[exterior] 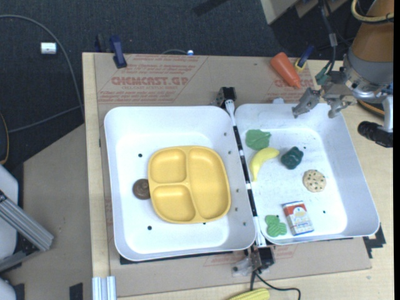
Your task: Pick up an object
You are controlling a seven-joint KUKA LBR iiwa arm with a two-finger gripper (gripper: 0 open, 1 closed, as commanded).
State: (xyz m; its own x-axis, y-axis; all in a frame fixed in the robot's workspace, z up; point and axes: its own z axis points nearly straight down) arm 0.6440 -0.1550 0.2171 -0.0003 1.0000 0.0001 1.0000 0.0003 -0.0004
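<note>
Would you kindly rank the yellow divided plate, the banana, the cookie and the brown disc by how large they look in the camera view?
Largest to smallest:
1. yellow divided plate
2. banana
3. cookie and brown disc: they look alike, and the plate hides part of the disc, so I leave them unranked.

Printed lettering on the board under the bins

Red print on the cardboard sheet [150,80], well to the left of the jaws, reads roughly "CHEMCAST GP"; the smaller red lines around it are too blurred to read. The small red-and-white box [299,218] carries print too small to make out.
</note>
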